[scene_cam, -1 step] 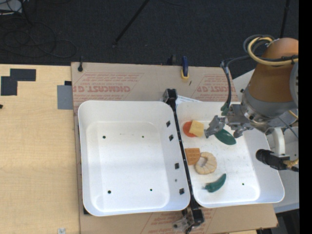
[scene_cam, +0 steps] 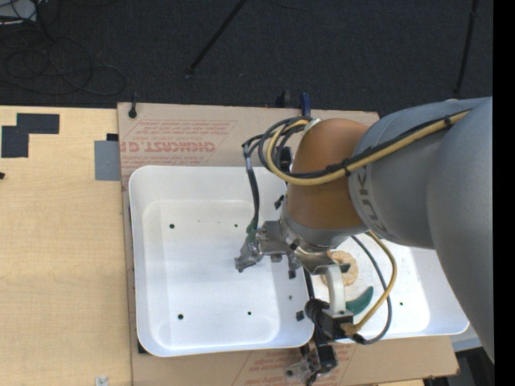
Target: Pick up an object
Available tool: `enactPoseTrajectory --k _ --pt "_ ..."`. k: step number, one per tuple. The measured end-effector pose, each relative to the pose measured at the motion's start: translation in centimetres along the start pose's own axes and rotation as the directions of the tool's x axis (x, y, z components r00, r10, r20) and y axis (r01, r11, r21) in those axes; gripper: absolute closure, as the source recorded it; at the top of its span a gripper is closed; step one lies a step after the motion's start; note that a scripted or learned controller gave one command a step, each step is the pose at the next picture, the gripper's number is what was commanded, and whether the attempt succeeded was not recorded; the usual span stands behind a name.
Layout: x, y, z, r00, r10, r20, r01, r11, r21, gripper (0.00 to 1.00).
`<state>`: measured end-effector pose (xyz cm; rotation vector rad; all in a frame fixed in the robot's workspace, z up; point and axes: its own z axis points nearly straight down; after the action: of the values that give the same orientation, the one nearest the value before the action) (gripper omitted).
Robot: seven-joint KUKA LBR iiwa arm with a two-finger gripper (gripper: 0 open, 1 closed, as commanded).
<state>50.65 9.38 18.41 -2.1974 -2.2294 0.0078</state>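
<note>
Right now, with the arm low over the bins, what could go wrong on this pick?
1. The arm hides most of the right bin from the camera; just a tan object and a green object peek out beside the wrist, so a grasp is hard to verify.
2. Loose cables loop down near those objects and could snag them.
3. The wrist hardware sits close to the left bin's right wall; a sideways move may clip it.
</note>
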Motion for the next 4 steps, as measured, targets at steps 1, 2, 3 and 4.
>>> enactPoseTrajectory --k 1,2,3,4 --pt "-1.0 0.3 -1.2 1.000 0.018 0.004 -0.018 1.000 -0.003 1.00" --pt "2.5 1.1 -10.1 1.000 0.011 0.002 -0.011 1.000 -0.016 1.00" --pt "7.0 4.5 -16.3 1.000 0.010 0.002 -0.010 1.000 -0.017 1.00" --pt "6.8 4.2 -15.9 1.000 0.011 0.006 -0.011 1.000 -0.008 0.00"
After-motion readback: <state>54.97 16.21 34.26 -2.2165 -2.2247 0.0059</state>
